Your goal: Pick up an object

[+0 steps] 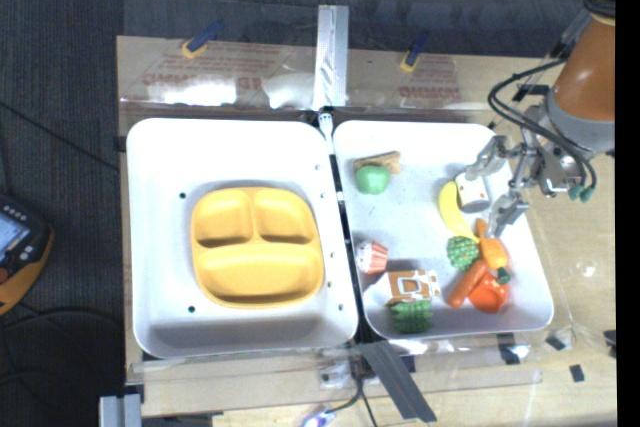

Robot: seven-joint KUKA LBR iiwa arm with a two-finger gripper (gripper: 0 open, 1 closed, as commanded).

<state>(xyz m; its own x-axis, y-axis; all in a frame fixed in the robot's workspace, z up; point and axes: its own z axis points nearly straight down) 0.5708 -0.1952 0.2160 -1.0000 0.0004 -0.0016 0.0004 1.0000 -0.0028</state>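
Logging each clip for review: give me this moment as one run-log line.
gripper: over right bin, beside yellow banana toy | jaws: state unclear | held: nothing visible | left bin: yellow divided tray

Arm reaches in from right, orange band above wrist; hand (487, 192) angled down-left, fingers spread.

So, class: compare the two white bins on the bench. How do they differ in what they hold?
The left bin holds one large item, a yellow divided tray lying flat near its middle; the right bin holds many small toy foods, such as a green ball and a carrot. The end effector hangs over the right bin, not the left bin. Both are shallow, white and sit side by side.
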